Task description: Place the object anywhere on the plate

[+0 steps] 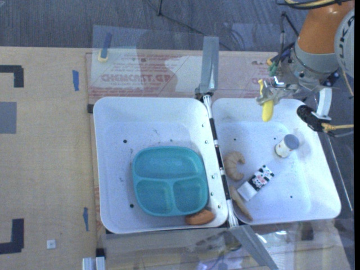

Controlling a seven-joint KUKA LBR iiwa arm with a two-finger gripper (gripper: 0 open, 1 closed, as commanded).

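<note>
Grey metal two-finger gripper [268,97] sits over far edge of right white plastic bin [332,190], clenched on a small yellow banana-shaped toy [267,110] that hangs below it, clear of bin floor. Toy prob. light, stiff, smooth plastic, so slip risk; grip at top end. Teal sectioned plastic plate [169,180] lies in left white bin [112,151].

Both bins [112,122] look like smooth white plastic with a dull sheen. The teal plate [169,180] is plastic too, smooth and slightly glossy. The counter [45,167] shows matt, pale wood or board, with blue tape [75,80] stuck on. The arm [325,24] has a glossy orange shell above grey metal. A clear sheet [146,55] gleams behind the bins.
</note>
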